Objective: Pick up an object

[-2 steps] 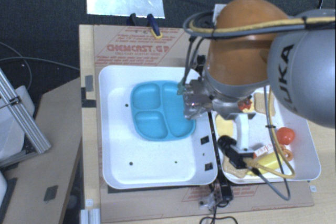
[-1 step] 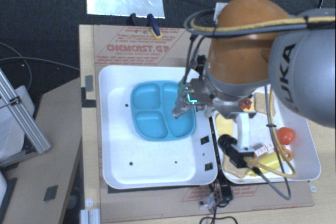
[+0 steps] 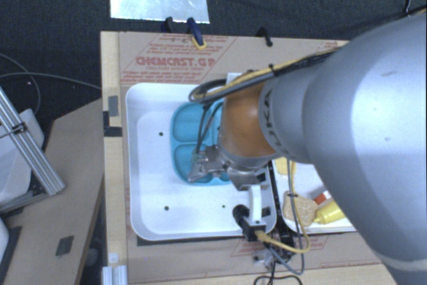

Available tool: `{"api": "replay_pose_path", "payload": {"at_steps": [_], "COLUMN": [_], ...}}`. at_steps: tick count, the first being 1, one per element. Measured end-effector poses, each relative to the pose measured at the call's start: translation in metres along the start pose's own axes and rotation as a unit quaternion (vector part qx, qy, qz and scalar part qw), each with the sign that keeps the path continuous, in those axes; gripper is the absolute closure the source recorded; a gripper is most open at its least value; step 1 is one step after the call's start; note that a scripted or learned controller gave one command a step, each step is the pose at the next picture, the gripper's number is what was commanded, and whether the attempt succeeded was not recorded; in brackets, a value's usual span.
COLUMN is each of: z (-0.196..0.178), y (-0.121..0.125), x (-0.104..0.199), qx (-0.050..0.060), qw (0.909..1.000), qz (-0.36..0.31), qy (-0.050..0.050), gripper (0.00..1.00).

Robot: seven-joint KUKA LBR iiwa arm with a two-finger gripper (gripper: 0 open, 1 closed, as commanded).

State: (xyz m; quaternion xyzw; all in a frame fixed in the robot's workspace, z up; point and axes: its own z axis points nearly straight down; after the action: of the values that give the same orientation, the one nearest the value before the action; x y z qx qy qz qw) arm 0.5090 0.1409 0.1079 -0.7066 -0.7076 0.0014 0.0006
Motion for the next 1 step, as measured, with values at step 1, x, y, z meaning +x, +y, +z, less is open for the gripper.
{"api": "replay_pose_path", "payload": {"at_steps": [1], "z": [-0.0802], "y": [-0.0226], "x": [-0.0691], "qx": [-0.004], "qw": [1.0000], "qz": [0.003], "qy": [0.000], "gripper": [0.00]}}
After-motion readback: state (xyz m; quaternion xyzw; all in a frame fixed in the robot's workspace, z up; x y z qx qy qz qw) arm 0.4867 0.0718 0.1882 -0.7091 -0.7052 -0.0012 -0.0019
